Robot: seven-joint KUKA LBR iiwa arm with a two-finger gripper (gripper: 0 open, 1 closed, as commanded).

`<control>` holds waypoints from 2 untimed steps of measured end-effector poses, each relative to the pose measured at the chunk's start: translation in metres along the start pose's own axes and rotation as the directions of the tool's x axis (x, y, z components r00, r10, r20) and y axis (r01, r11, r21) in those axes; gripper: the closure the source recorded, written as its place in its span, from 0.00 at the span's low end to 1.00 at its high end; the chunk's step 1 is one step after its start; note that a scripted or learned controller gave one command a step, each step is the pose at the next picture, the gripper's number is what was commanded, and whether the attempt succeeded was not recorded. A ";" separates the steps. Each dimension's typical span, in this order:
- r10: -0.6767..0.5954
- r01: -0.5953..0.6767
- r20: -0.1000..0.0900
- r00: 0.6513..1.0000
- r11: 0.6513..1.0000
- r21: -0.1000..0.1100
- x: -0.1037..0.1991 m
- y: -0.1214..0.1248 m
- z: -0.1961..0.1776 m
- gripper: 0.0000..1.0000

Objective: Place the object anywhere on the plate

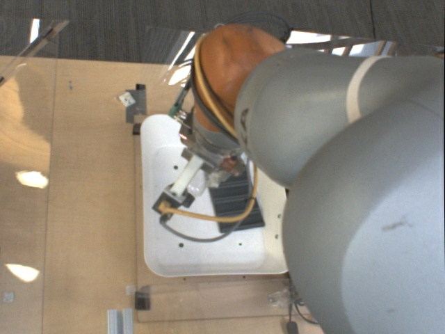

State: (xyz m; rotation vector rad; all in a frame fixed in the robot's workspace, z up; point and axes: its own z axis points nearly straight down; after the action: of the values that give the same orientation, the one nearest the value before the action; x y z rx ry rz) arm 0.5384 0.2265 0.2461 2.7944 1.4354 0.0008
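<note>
Wooden bench [76,186], white bin [160,256]. My claw [221,175] hangs over dark ribbed block [240,207]; grip state: cannot tell. Likely pick step; next, grasp squarely.

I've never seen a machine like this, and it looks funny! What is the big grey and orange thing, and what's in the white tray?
The big grey thing is a robot arm, with an orange band above its wrist. The picture comes from one camera fixed above the bench, looking down at a slant. At the arm's end is its gripper, a kind of hand, reaching down into a shallow white bin that sits on the wooden bench. A dark ribbed slab lies in the bin, right beside the gripper. The arm hides a lot, so I cannot tell whether the gripper is holding anything.
</note>
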 end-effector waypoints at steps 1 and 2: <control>0.441 -0.441 -0.003 0.897 0.897 0.000 0.029 0.026 -0.086 1.00; 0.441 -0.441 -0.003 0.897 0.897 0.000 0.029 0.026 -0.086 0.00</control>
State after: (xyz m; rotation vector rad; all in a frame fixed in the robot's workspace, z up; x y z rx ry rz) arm 0.5763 0.2345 0.3325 3.0473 0.7650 0.0054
